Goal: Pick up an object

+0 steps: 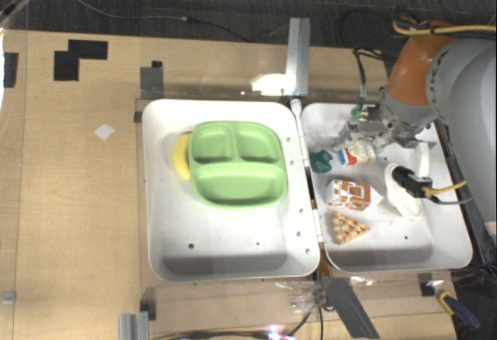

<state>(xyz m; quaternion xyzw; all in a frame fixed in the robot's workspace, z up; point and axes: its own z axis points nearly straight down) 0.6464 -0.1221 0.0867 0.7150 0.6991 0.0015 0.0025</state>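
Figure: Two white bins sitting side by side on the desk (70,175), the arm (458,82) reaching in from 3 o'clock.

In the left bin (163,245), a green plate (233,164) is lying with a yellow object (180,156) at its 9 o'clock. In the right bin (443,245), a teal object (321,160), a patterned packet (351,195) and a snack bag (347,230) are lying. The jaws are standing just at 12 o'clock of a red-white-blue item (359,152); whether apart or together cannot be told.

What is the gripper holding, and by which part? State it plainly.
Cannot be told. The gripper is low in the right bin, close to a small red-white-blue item, but no hold on it shows clearly.
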